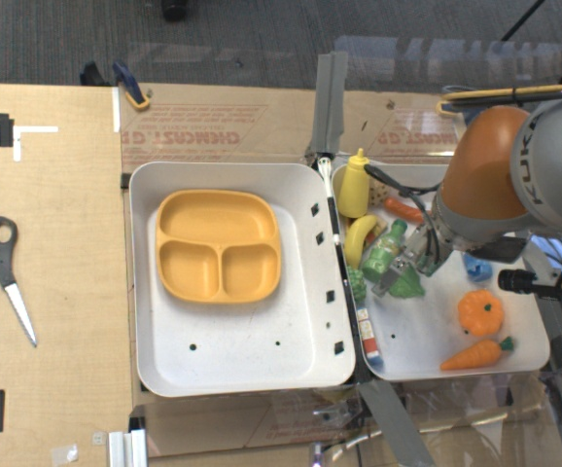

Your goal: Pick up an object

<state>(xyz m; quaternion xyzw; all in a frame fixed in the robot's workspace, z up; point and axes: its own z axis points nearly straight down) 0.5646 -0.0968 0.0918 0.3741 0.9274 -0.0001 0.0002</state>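
Camera view, near to far. Bottom of right bin [427, 363]: toy carrot [473, 355] lying long axis roughly 8-to-2 o'clock, small orange pumpkin [479, 313] just above it. A marker-like stick [367, 339] runs along the bin's left wall. Left bin [223, 373] holds a yellow divided plate [219, 245], not relevant.

Mid right bin: gripper [409, 263] down among a clutter of green items, a green bottle [384, 249] and a green leafy piece [405, 283] right at its tip. Cannot tell how the jaws stand; the wrist and the clutter hide them, and nothing is clearly seen between them. Green bottle looks like the likely target, touching or just at 9 o'clock of the tip, long axis about 7-to-1. Banana [359, 237] sits just beyond at 9–10 o'clock of the gripper.

Far end: yellow mustard bottle [354, 185] upright-ish at 11 o'clock, a red-orange piece [401, 208] beside it, possibly a chili. Blue item [477, 267] at 3 o'clock of the gripper, half hidden by the arm.

Judgement: a grasp try at the green pile, lift not begun.
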